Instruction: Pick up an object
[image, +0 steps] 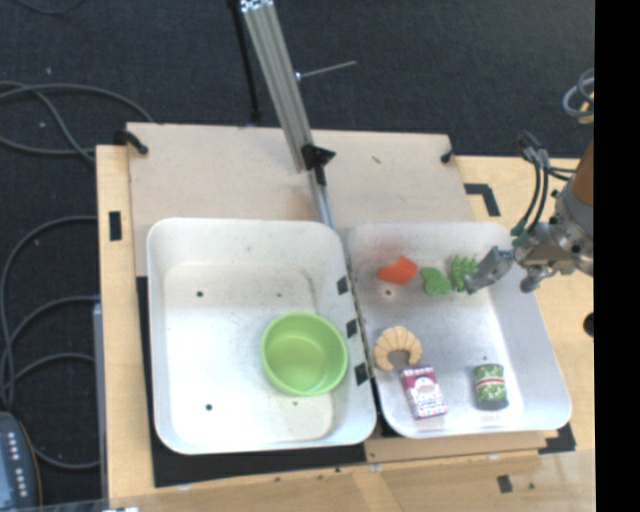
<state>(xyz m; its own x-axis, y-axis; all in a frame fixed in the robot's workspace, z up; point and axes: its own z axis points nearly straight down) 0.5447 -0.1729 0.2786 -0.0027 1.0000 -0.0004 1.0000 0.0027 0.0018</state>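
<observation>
Grey metal hand (497, 268), orange band above, black cables looping.

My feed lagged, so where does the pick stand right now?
Nothing looks lifted: the croissant, red box, green can and orange toy lie in the right bin, the green bowl in the left bin. The gripper sits low beside the green toy; a grip isn't confirmable. Grasping and lifting remain.

Arm (575, 215) cut off at right edge; hand (487, 270) finger gap too small to tell.
</observation>
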